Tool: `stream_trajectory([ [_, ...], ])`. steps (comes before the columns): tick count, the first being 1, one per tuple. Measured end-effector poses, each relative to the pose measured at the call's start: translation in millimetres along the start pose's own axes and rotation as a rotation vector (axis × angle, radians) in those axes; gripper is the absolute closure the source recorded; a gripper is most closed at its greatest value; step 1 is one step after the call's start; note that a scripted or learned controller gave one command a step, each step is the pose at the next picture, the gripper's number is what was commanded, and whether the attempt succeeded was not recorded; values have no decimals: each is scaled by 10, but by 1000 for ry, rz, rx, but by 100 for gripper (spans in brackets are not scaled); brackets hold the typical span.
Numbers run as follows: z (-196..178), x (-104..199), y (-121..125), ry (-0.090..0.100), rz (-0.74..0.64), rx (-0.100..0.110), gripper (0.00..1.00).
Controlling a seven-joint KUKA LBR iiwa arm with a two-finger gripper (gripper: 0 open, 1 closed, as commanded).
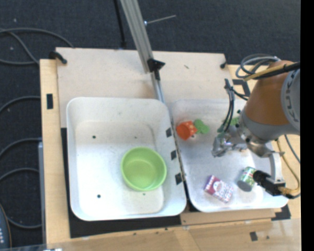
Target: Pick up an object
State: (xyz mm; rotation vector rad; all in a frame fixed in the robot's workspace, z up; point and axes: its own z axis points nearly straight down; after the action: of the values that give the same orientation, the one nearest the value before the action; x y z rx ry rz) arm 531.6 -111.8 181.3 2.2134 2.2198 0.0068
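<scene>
Fingers of the gripper (220, 146) hang over the bare middle of the right bin (199, 205); from this high slanted camera they show as a small grey cluster, and whether they are spread or closed cannot be told. Nothing can be seen between them. Behind them the arm (269, 109) reaches in from the right side of the picture, its broad orange band bulking over the far right part of that bin, with dark cables looping above the wrist.

Four small things lie in the right bin. An orange object (186, 130) sits near the bin's left wall, and a green piece (201, 126) lies just beside it on the right, perhaps touching. Both are to the left of the gripper and a little farther from the viewer. Nearer the front edge lies a pink and white packet (219, 188), below the gripper in the picture. To the right of the packet is a small grey-green can-like object (246, 179), close under the arm.

In the left bin (83, 119) a light green bowl (143, 168) stands upright toward the front right corner.

Both bins rest side by side on a pale wooden table (94, 69). A slanted metal rail (138, 27) crosses the table's far edge and ends between the bins.
</scene>
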Motion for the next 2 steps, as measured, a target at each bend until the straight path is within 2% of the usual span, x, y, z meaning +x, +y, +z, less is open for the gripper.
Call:
stream_trajectory([
  [1,-591,66,80,0,-2,-1,100],
  [2,-722,59,92,1,-2,5,100],
])
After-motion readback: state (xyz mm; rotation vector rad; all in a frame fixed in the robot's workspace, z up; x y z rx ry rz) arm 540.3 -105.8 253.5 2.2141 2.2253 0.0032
